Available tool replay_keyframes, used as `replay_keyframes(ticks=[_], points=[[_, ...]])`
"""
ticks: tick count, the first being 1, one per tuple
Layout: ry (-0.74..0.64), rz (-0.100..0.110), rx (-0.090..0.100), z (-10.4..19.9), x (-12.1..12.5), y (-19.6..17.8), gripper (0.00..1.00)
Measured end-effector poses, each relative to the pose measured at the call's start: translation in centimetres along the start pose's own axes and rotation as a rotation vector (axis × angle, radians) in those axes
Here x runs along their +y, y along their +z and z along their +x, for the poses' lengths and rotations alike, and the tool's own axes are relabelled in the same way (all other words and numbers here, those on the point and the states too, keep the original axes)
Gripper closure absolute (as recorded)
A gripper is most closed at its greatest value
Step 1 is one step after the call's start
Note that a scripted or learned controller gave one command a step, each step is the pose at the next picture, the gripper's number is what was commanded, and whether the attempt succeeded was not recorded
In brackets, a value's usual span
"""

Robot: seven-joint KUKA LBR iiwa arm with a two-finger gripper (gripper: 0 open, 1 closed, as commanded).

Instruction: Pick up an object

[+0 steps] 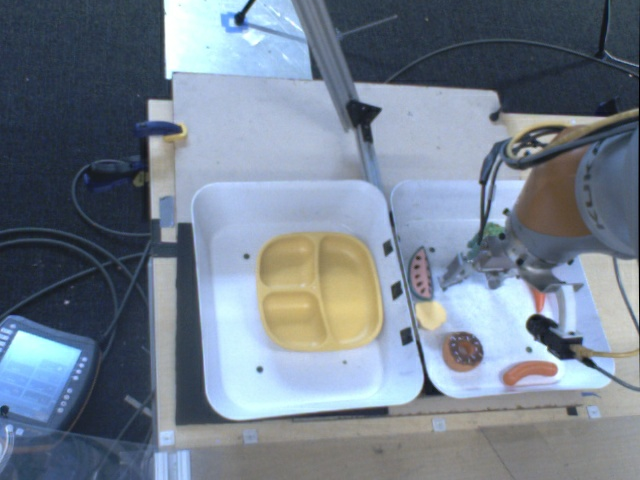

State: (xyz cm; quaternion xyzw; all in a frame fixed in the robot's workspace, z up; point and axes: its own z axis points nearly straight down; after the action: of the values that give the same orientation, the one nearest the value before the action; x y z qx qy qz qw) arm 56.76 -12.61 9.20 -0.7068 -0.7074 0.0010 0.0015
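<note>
The right bin (470,203) holds several toy foods. A watermelon slice (421,273) lies against its left wall, with a pale yellow piece (431,315) just below it. A brown donut (464,351) sits near the front, and an orange sausage (530,372) lies at the front right. My gripper (468,268) is low over the middle of this bin, a little right of the watermelon slice. A small green item (492,233) peeks out just behind the gripper. Part of an orange piece (540,298) shows under the wrist.
The left bin (225,268) holds a yellow divided plate (320,290). A grey pole (330,53) slants down to the wall between the bins. My arm (575,193) and its cables cover the right bin's far right side. A black connector (550,336) hangs near the sausage.
</note>
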Motion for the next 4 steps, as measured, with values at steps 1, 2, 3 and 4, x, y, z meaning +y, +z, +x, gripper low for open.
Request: replay_keyframes(ticks=[1,2,3,4], points=[[0.001,-0.007,0.0,0.0,0.2,-1.4,1.0],[-0.004,-0.012,-0.002,-0.1,0.2,-7.9,1.0],[-0.005,-0.01,-0.002,-0.1,0.4,-12.0,1.0],[-0.011,-0.007,0.001,5.5,2.8,-11.6,1.0]])
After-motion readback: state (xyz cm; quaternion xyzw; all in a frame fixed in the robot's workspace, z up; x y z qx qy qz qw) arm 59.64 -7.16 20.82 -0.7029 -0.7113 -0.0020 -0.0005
